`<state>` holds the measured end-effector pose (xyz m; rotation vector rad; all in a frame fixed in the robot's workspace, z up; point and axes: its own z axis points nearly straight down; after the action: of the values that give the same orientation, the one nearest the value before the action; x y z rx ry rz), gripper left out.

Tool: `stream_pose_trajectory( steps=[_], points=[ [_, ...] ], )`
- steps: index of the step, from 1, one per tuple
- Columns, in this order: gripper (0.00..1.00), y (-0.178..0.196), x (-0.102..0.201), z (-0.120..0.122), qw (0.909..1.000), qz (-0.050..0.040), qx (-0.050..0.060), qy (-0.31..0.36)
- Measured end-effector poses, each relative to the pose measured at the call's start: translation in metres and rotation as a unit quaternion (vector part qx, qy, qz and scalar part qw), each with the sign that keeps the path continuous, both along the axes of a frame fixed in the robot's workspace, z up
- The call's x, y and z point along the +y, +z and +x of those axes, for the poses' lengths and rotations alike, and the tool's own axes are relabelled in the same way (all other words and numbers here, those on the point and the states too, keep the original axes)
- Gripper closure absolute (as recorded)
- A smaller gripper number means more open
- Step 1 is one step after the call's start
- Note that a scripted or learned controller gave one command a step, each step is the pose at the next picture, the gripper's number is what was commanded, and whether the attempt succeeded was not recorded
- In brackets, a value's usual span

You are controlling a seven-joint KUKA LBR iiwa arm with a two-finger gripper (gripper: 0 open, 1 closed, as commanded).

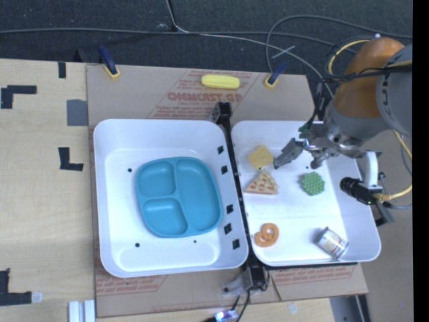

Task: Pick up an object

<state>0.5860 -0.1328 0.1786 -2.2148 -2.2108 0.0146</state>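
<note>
Cardboard lines the bench under two white bins; the left bin [107,180] holds a blue divided plate [179,196]. In the right bin [355,227] lie a yellow wedge [260,157], pizza slice [263,184], pretzel [267,235], green ball [312,184] and can [331,242]. The gripper [303,154] hovers over them, fingers spread (nothing between them).

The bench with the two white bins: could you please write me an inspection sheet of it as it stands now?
Surface: left bin and right bin side by side on cardboard.
Job's things: yellow block, pizza slice, green ball, orange ring and can in the right bin.
Clutter: blue divided plate in the left bin; yellow banana behind the bins.
Grippers: gripper over the right bin, holding nothing.
Cables: black cables behind the bench.
Surroundings: dark floor.
</note>
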Motion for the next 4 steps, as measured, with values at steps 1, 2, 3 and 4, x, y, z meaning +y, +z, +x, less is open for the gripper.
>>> stream_pose_trajectory(
  steps=[1, 2, 3, 4],
  points=[
    [0.0, 0.008, 0.0, 0.003, 1.0, -0.0009, -0.007, 0.002],
    [0.0, -0.038, 0.005, 0.006, 1.0, -0.0011, -0.005, 0.002],
    [0.0, -0.088, 0.006, 0.008, 1.0, -0.0009, -0.01, 0.001],
    [1.0, -0.073, 0.008, 0.01, 0.9999, 0.0006, -0.012, 0.003]
  ],
)
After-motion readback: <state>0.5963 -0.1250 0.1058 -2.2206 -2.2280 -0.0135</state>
